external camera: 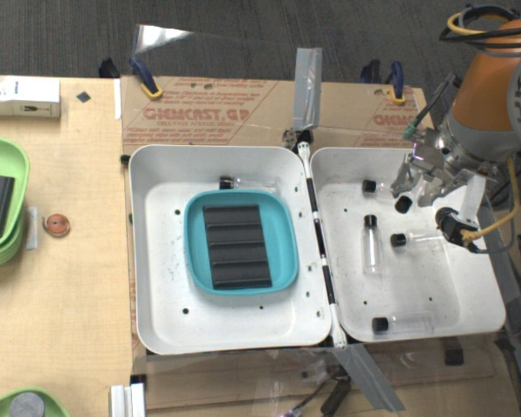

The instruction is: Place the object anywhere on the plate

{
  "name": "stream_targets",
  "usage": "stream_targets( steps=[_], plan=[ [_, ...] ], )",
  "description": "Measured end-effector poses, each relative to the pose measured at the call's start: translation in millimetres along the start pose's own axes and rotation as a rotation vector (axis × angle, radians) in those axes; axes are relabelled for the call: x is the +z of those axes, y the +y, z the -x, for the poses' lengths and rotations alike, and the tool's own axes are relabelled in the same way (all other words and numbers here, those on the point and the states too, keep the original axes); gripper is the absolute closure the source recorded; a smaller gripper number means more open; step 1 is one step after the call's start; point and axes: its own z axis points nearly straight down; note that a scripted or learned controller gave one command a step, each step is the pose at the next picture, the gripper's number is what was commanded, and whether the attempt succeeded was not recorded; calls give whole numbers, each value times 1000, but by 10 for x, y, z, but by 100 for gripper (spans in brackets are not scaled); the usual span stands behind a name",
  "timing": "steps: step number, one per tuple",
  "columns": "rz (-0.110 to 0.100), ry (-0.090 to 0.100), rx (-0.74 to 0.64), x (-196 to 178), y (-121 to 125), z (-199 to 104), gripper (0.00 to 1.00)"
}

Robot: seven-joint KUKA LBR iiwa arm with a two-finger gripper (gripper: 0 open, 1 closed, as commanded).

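A teal plate (282, 233) with a black ridged insert (236, 247) lies in the left bin (156, 320). In the right bin (469, 311) lie several clear vials with black caps: one upright in the picture at the bin's middle (371, 246), one lying crosswise to its right (417, 241), one near the front wall (398, 323). A small black cap (368, 185) sits near the back. My gripper (410, 191) hangs over the right bin's back right part, above and to the right of the middle vial, apart from it.
Another clear vial (239, 183) lies in the left bin just behind the plate. The arm's grey wrist and orange band (495, 68) lean over the right bin's far right corner, with a yellow cable (491, 224) looping beside it. Green dishes (0, 202) stand at far left.
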Motion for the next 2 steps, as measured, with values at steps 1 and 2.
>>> stream_targets(
  steps=[1,2],
  plan=[
    [-3,0,-204,178,-439,-629,100],
    [-2,0,-321,232,-881,-1056,100]
  ],
)
